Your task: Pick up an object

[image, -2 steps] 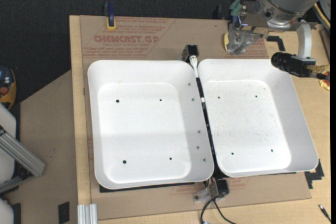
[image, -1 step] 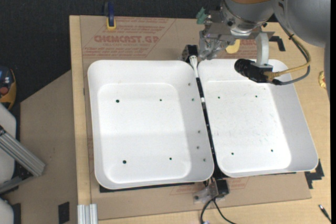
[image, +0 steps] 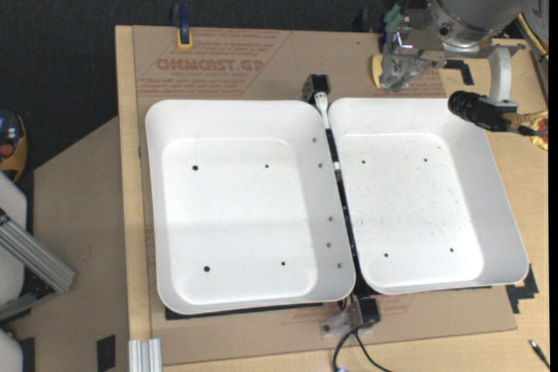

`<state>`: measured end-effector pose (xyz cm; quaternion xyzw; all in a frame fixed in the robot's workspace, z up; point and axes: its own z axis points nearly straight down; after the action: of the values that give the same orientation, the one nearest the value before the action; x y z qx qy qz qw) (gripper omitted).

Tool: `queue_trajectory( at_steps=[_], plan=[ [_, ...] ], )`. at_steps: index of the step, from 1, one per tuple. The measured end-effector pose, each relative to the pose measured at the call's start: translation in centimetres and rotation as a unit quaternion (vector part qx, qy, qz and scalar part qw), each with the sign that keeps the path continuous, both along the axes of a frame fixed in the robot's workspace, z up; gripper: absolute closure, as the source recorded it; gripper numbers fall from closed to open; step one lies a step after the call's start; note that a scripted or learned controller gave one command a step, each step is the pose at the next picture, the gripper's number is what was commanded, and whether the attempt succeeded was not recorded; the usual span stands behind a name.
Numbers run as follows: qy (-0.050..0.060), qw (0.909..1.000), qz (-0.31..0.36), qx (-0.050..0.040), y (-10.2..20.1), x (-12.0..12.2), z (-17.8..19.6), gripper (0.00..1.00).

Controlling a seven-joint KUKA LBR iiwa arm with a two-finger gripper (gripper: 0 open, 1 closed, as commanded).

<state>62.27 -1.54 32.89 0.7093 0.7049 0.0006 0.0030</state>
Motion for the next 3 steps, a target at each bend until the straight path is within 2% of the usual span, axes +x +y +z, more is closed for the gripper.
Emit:
queue_trajectory(
  at_steps=[1,2,3],
  plan=[
    [0.007,1.0,0.005,0.0023,4.1,3.9,-8.0,1.0],
    [-0.006,1.0,0.006,0.003,8.7,4.5,5.1,1.0],
    [0.008,1.0,0.004,0.0016,11.0,4.2,-3.4,1.0]
  ],
)
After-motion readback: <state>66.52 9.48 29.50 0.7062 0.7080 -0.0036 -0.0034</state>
